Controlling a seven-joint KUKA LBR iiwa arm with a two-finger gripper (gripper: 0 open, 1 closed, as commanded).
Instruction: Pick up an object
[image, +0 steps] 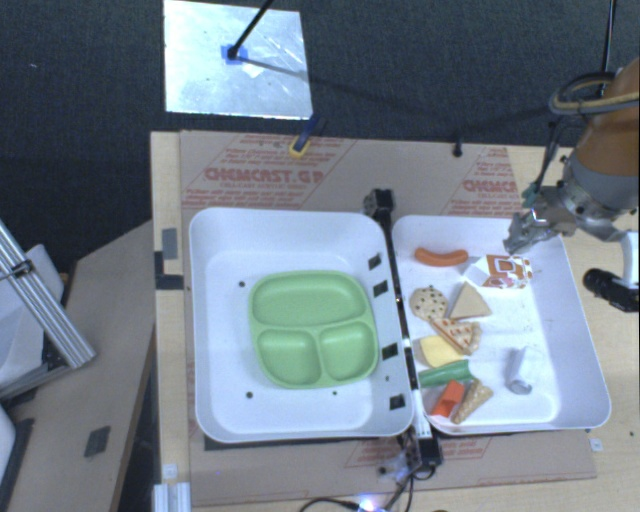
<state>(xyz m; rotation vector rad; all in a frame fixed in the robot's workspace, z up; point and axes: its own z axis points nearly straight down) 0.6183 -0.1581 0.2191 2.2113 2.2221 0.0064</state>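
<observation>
The right bin (580, 375) holds several toy foods: an orange sausage (441, 257), a red-and-white packet (507, 271), a cookie (428, 300), a tan wedge (468, 302), a pizza slice (457, 333), a yellow piece (436, 351), a green stick (443, 373), an orange-red piece (447, 398) and a grey cylinder (516, 370). My gripper (521, 236) hangs over the bin's far right corner, just above and right of the packet. Nothing shows between its fingers.
The left bin (215, 300) carries a green divided plate (311, 328). A black hinge strip (392, 310) runs between the bins. The arm (600, 170) comes in over the right bin's far right edge. A foil sheet (237, 58) lies beyond the bench.
</observation>
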